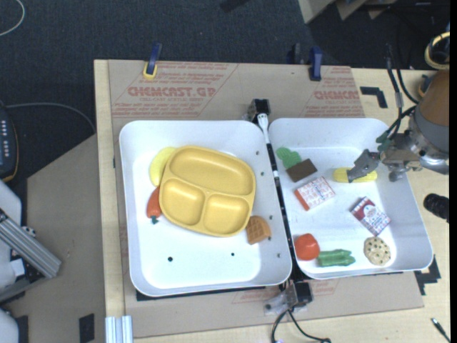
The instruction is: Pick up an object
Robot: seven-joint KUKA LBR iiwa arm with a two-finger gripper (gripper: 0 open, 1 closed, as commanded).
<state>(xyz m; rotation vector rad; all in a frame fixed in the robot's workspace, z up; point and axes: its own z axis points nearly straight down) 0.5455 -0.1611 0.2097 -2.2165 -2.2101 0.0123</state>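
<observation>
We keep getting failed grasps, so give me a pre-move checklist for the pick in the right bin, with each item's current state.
1. End effector over the right bin: ok, it sits at the bin's upper right part.
2. Target close by: ok, a yellow object lies right at the end effector.
3. Object between the fingers: cannot tell, the end effector overlaps it.
4. Neighbours clear of the target: ok, the red-and-white packet and the brown block lie apart from it.
5. Bin wall clearance: ok, the yellow object lies away from the right wall.
</observation>
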